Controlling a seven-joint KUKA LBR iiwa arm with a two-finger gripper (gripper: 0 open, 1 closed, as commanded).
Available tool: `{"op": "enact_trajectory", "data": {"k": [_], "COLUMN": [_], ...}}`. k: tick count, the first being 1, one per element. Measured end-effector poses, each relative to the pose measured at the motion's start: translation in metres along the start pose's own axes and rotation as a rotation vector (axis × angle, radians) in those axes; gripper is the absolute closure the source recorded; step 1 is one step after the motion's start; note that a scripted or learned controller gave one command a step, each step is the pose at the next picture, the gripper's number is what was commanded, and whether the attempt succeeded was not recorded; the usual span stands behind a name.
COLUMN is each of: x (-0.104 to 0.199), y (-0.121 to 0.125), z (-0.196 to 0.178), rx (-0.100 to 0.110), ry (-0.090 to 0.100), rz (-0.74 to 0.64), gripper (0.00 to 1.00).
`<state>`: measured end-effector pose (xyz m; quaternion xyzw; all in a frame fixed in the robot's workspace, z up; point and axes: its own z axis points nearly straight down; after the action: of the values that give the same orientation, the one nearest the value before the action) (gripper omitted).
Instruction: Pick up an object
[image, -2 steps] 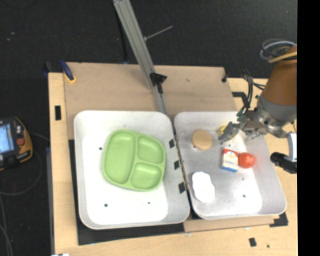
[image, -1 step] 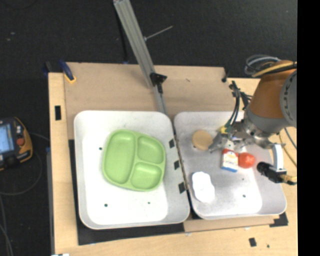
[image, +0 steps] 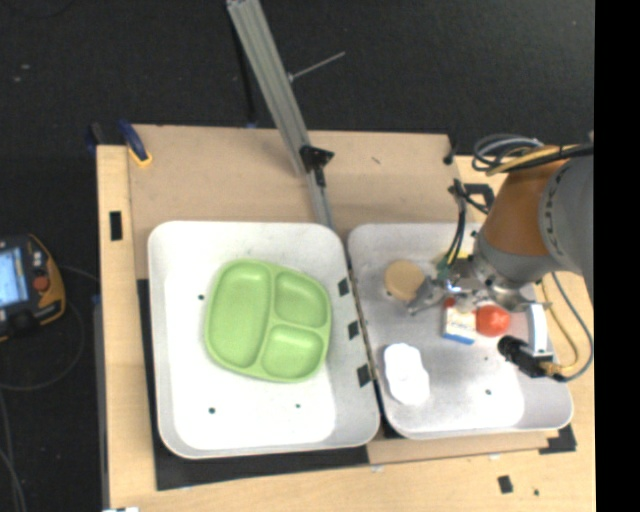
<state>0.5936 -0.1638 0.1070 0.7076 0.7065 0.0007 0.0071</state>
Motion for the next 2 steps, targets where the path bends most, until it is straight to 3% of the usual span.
{"op": "enact_trajectory", "data": {"k": [1, 2], "x": [-0.002, -0.009], "y": [0.004, 0.001], "z": [-0.016, -0.079], "rx": [-0.015, 0.004], "ry": [-0.004, 0.007], "rz": [0.003, 0.003], "gripper": [1.0, 1.0]}}
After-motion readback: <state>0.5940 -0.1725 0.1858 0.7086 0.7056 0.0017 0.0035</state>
